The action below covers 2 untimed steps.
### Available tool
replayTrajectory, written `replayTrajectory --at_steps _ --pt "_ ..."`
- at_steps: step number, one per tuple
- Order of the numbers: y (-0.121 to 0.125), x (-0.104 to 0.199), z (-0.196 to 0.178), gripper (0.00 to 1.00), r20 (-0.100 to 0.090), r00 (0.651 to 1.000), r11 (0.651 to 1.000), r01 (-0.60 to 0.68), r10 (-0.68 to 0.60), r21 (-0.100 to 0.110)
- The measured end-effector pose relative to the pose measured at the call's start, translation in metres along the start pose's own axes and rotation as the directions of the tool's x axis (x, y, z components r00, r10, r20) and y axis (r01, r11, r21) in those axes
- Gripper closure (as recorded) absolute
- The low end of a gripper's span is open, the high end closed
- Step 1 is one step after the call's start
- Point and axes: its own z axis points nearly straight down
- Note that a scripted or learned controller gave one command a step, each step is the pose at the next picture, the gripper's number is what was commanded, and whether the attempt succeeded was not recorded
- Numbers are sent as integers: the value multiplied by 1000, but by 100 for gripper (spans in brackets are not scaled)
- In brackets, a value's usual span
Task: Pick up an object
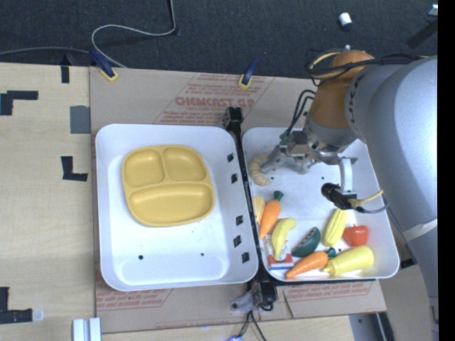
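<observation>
A: Any print legible?
B: Red stencil on the cardboard [213,98], at twelve o'clock from the left bin [106,190]. Reads roughly "CHEMCAST GP"; last letters unsure.
A: More below?
B: Faint red lines on the same sheet at six o'clock, under both bins. Too small to read.
A: Bins, toys?
B: No lettering I can make out.
</observation>
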Motion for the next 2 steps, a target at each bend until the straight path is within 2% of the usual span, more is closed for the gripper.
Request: replayTrajectory --at_steps 1,2 --pt "-60 3 -1 0 0 1000 1000 -3 3 -10" --pt "-159 0 2 0 -13 1000 1000 2 -2 2"
